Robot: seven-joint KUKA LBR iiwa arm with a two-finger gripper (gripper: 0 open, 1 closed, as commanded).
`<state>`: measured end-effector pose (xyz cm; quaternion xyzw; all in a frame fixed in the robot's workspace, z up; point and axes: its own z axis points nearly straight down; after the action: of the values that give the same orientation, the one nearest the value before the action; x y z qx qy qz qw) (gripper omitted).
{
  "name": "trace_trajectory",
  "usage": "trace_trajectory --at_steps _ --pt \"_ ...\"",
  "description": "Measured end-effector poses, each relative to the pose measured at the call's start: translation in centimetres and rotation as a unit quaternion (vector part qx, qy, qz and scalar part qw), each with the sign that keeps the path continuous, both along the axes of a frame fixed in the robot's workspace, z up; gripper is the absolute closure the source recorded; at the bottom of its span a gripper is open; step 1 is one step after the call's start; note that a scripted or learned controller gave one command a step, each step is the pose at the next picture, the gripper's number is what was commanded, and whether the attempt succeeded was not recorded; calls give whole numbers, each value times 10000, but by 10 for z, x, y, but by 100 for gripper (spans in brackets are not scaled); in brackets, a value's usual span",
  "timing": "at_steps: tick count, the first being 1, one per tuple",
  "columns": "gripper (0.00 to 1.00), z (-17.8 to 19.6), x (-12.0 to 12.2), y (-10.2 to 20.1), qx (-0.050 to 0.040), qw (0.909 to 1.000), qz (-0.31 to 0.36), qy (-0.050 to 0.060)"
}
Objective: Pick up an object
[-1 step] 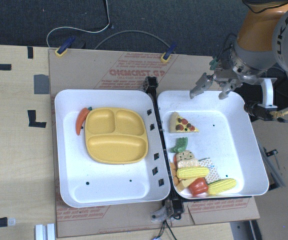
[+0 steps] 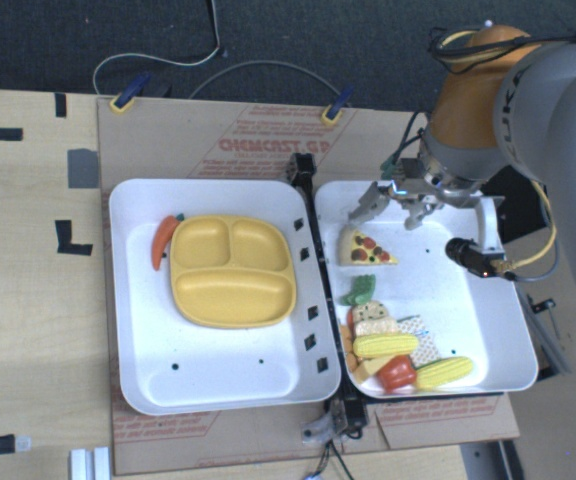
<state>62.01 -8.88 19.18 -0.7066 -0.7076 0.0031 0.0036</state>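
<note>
A pale wooden worktop (image 2: 28, 298) with black angular marks carries a sheet of printed cardboard (image 2: 258, 143), clipped at its far edge by two yellow-and-blue clamps, and beyond it lies dark carpet with a thin cable looping across. Two shallow white bins sit side by side on the cardboard, meeting at a black divider (image 2: 313, 268) that serves as the landmark here. The claw (image 2: 400, 203) hangs over the far part of the right bin (image 2: 488, 318), right of the divider, its fingers spread apart and nothing between them; its left fingertip sits just above and beyond the toy pizza slice (image 2: 366, 248), whether touching it or not I cannot tell. That pizza slice lies close to the right of the divider, near the bin's far end. Nearer along the divider's right side come a green leafy toy (image 2: 360, 290), a speckled bread-like piece (image 2: 373, 315), a yellow corn cob (image 2: 386, 345), a red pepper toy (image 2: 397, 372) and a second corn cob (image 2: 444, 371), all crowded together. Left of the divider, the left bin (image 2: 148, 368) holds a yellow compartment plate (image 2: 233, 270) with an orange carrot (image 2: 163, 240) beside its far left edge.
</note>
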Motion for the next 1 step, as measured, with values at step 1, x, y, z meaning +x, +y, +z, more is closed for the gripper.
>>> trace_trajectory --at_steps 1 --pt "0 -99 22 -10 -9 10000 2 -11"
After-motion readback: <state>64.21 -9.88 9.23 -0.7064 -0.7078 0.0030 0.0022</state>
